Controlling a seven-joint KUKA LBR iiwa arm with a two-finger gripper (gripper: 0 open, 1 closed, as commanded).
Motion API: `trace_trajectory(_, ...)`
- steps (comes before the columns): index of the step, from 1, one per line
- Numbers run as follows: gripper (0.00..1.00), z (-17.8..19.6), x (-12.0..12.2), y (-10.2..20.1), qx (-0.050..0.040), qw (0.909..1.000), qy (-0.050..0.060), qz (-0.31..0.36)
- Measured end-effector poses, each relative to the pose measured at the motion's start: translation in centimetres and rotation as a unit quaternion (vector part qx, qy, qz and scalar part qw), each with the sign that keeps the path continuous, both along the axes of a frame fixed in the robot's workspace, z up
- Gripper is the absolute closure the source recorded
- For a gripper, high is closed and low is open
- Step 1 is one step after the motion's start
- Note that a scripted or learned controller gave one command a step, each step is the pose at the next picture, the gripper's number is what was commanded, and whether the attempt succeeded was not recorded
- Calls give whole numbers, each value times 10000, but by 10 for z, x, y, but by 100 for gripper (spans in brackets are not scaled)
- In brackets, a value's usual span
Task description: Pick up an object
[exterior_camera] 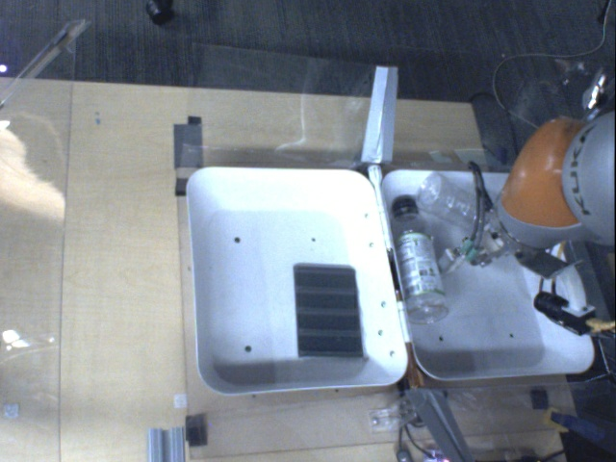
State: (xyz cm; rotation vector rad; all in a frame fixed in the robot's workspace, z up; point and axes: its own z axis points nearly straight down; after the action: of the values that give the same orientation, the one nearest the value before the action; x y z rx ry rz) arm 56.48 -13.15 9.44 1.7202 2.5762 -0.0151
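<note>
Item: clear plastic bottle (418, 266), dark cap, lay in right bin (500, 349); judged light, slick, crushable, best gripped mid-body; gripper (469, 250) beside it, claw state indeterminable.

No readable text; bottle (418, 266) label too blurred to make out.

Pale wooden bench (106, 287), two shallow white bins side by side, left bin (279, 210), right bin (500, 340)
</note>
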Motion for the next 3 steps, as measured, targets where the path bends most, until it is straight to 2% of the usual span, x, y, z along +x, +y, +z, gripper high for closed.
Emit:
trace_trajectory(1,0,90,21,-13,175,9944,101,-1035)
trace_trajectory(2,0,48,80,5,134,9989,12,-453)
trace_trajectory(3,0,42,72,9,69,9999,-75,-130)
